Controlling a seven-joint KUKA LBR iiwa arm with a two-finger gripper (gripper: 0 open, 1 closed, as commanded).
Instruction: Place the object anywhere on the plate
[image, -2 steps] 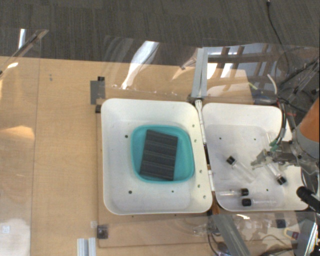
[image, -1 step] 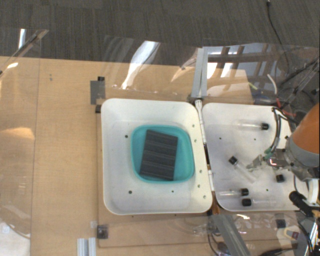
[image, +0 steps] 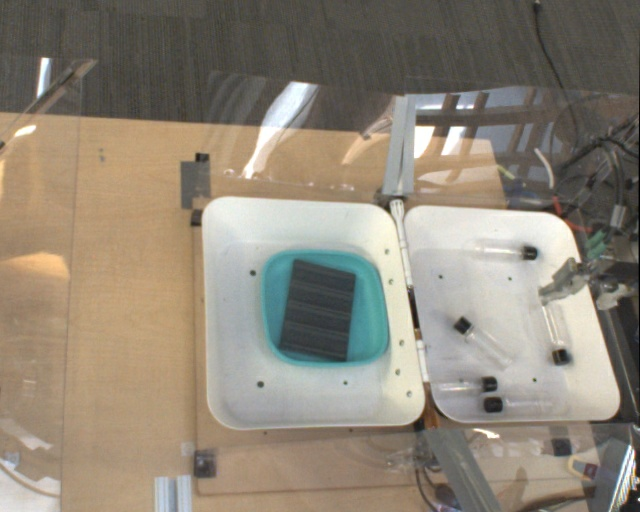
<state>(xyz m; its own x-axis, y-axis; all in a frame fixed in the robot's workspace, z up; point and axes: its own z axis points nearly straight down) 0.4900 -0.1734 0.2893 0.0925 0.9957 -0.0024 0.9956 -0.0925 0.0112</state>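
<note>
The dark ridged block (image: 318, 309) already lies flat on the teal plate (image: 374, 335) in the bin well away from the hand (image: 566, 280), which hangs over the other bin; its grip I cannot tell. The placing looks done.

I see the teal plate (image: 325, 307) mostly covered by a dark ribbed block (image: 318, 309), leaving only a thin free rim from 12 round to 6 o'clock. In the right bin (image: 505, 312), clear capped tubes (image: 478, 341) lie at 12, 3, 6 and centre, with open floor at 9 o'clock. A metal bracket (image: 566, 279) juts in at 3 o'clock.
</note>
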